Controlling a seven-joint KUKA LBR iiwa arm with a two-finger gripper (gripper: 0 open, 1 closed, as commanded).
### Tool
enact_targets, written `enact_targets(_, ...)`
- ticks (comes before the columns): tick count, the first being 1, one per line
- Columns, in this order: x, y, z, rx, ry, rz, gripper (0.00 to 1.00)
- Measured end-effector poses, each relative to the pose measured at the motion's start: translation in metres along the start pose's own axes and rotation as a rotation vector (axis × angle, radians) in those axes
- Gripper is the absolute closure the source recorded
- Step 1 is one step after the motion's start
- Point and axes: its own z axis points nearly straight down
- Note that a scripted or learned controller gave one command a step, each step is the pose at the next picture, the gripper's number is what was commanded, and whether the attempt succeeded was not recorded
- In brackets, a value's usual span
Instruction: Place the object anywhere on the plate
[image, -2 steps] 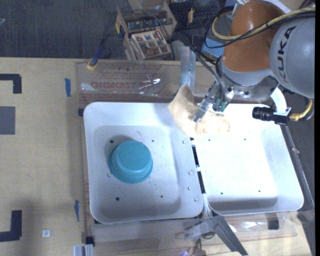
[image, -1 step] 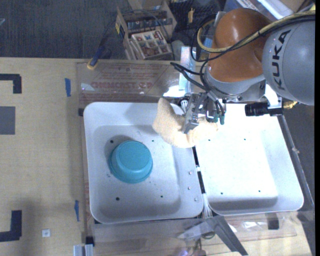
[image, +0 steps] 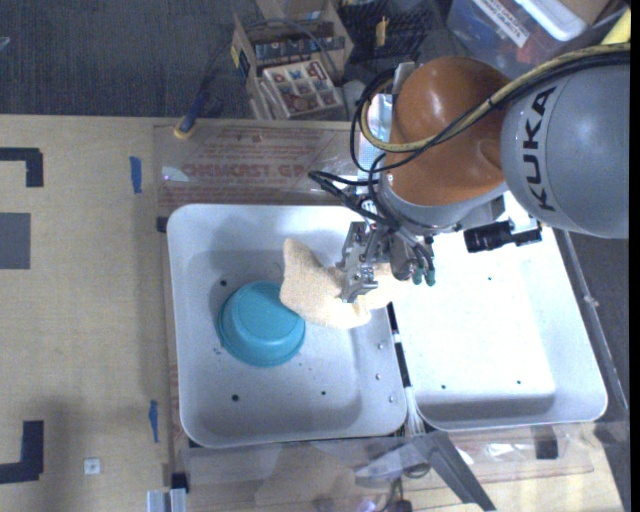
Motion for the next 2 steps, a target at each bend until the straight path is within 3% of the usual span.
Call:
enact_targets(1, 0.0369, 0.035, -0.0017, 0.0, 0.0, -0.002, 1.0)
enact_targets(2, 0.0366, 0.0348, -0.0023, 0.0, -0.001, -0.002, 0.0)
